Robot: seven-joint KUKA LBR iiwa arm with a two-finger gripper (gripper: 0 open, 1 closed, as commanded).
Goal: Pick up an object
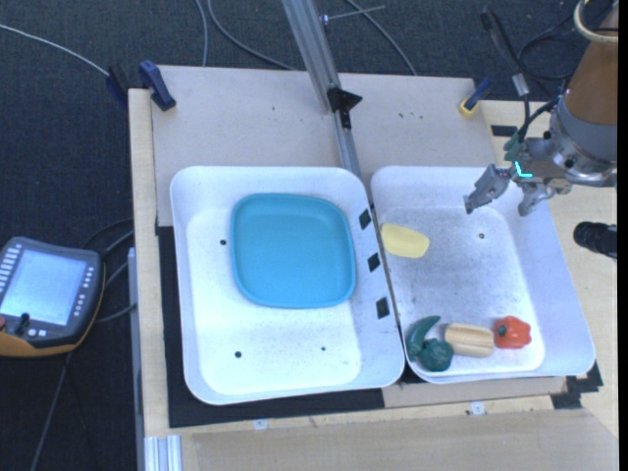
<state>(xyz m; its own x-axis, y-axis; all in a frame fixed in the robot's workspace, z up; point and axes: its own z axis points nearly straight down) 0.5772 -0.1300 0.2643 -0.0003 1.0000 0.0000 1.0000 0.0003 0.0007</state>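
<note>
- Setting: pale board surface (255, 116) on dark carpet, carrying two shallow white bins; cables trail across the floor.
- Candidate object: yellow piece (404, 240), rounded, smooth, likely light hollow plastic; lies alone near the left wall of the right bin (559, 263). Probably stiff but slippery; best taken across its narrow width.
- Further candidates, front edge of the same bin: green piece (428, 343), lumpy; tan bun-like piece (469, 340), cylindrical; red piece (510, 332), glossy. They sit touching in a row, so harder to isolate.
- Pincer (510, 192): fingers spread apart, nothing between them, poised above the right bin's rear corner.
- Left bin (196, 263): holds a turquoise plate (292, 249), flat, rounded-square, matte.
- Bin floors: speckled, scuffed.
</note>
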